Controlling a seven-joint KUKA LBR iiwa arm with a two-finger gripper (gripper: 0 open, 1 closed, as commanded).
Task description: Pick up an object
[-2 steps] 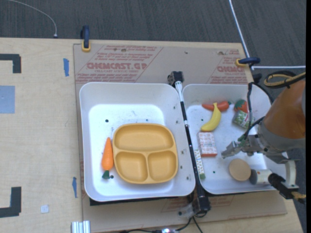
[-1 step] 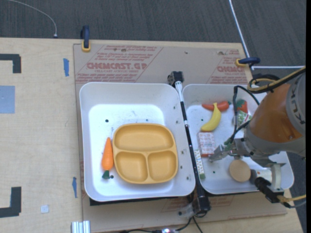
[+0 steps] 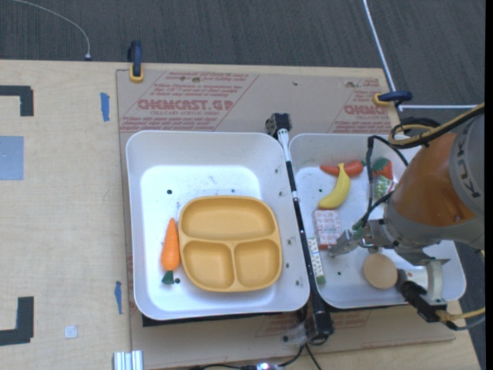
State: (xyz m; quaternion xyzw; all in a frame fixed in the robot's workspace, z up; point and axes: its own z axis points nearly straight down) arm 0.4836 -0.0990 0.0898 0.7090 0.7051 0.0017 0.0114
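Camera view, near to far. Nearest, in right bin (image 3: pixel 454 287): tan round object (image 3: pixel 380 271) at about 5 o'clock. Just beyond, gripper (image 3: pixel 344 244) hovering beside patterned packet (image 3: pixel 326 227); jaws state impossible to tell, nothing seen between them. Farther, toward 12 o'clock: yellow banana (image 3: pixel 337 189), red pepper (image 3: pixel 342 167). Left bin (image 3: pixel 139 206): yellow divided tray (image 3: pixel 229 242), carrot (image 3: pixel 170 247) at its 9 o'clock.

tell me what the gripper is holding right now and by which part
It cannot be told. The gripper is low in the right bin, beside the small printed packet, but the view does not show anything between its fingers.
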